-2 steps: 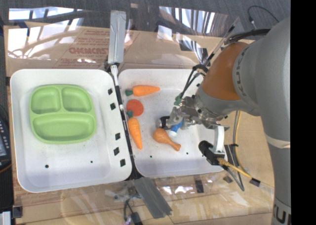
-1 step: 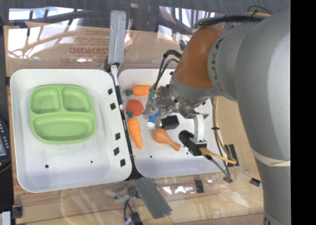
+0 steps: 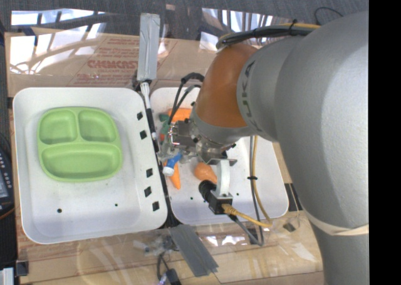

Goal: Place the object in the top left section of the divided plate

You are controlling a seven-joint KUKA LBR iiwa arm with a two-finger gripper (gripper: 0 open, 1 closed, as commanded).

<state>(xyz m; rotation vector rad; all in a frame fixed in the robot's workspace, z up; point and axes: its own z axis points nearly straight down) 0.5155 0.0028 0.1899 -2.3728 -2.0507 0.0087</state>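
A smooth green divided plate (image 3: 79, 143), rounded and three-sectioned, lay in the left bin (image 3: 37, 215). In the right bin (image 3: 269, 196), small orange pieces clustered: a tapered carrot-like object (image 3: 176, 177) pointed down along its long axis, just beside the gripper (image 3: 178, 143). Whether the gripper was apart or together could not be told.

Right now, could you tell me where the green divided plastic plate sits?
The green divided plastic plate lies in the left white bin, toward its upper half, well left of the gripper over the right bin.
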